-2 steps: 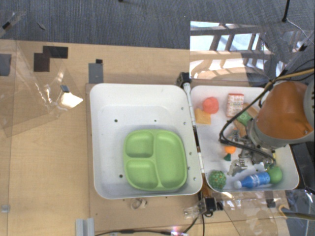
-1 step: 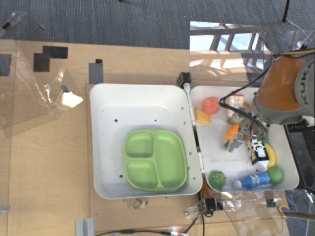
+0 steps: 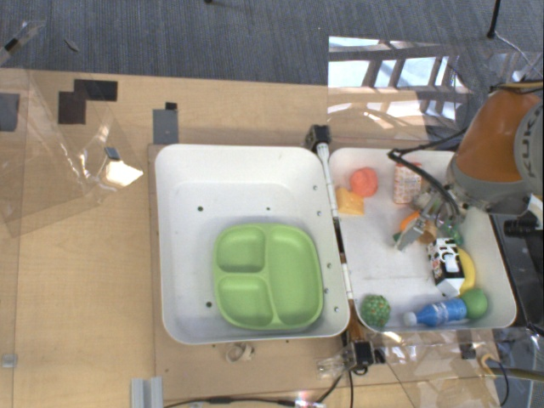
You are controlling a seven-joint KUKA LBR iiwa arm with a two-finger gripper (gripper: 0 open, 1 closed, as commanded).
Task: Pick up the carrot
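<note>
The carrot [image 3: 411,222] is a small orange piece in the middle of the right bin [image 3: 374,253]. My gripper [image 3: 414,226] reaches in from the right and sits right at it. One grey finger [image 3: 405,238] slants down-left under the carrot, and the orange piece shows between the fingers, which are shut on it. The wrist and orange-banded arm [image 3: 501,147] cover the bin's upper right corner.
In the right bin lie a red ball [image 3: 364,181], a yellow wedge [image 3: 349,201], a labelled can [image 3: 406,185], a black-and-white carton [image 3: 444,258], a banana [image 3: 467,270], a green ball [image 3: 476,303], a blue bottle [image 3: 435,314] and a speckled green ball [image 3: 375,310]. The left bin [image 3: 195,185] holds a green divided plate [image 3: 268,275].
</note>
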